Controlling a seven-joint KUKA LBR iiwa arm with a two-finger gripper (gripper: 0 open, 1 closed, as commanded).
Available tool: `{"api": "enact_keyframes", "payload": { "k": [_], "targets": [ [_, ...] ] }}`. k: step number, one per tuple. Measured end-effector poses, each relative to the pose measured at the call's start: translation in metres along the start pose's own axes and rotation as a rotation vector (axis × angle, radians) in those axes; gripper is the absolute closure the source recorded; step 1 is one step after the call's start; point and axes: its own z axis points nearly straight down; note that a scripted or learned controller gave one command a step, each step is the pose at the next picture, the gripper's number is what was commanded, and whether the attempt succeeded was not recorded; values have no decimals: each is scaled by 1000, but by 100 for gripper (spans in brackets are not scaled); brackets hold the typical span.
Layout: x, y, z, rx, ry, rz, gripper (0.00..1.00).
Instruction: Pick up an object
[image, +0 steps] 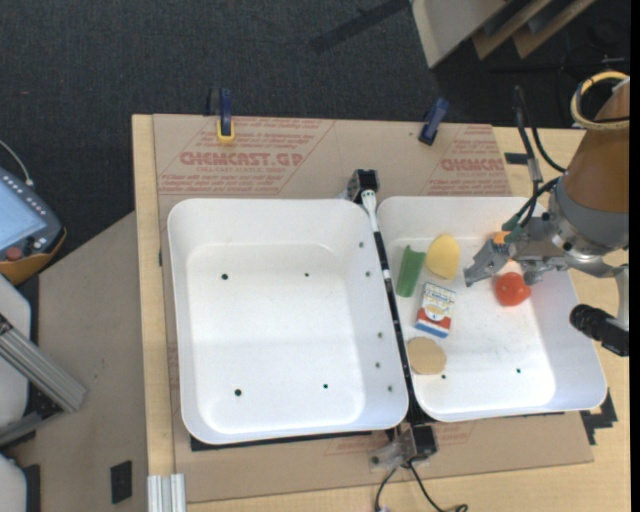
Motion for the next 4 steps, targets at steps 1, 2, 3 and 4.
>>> {"api": "enact_keyframes", "payload": {
  "k": [1,2,3,4],
  "targets": [
    [-13,25,-144,-21,-6,-2,0],
    [-12,24,-145,-8,-4,-1,100],
    [76,1,-76,8,3,-8,100],
    [89,-58,-235,-23,0,-3,100]
  ]
}}
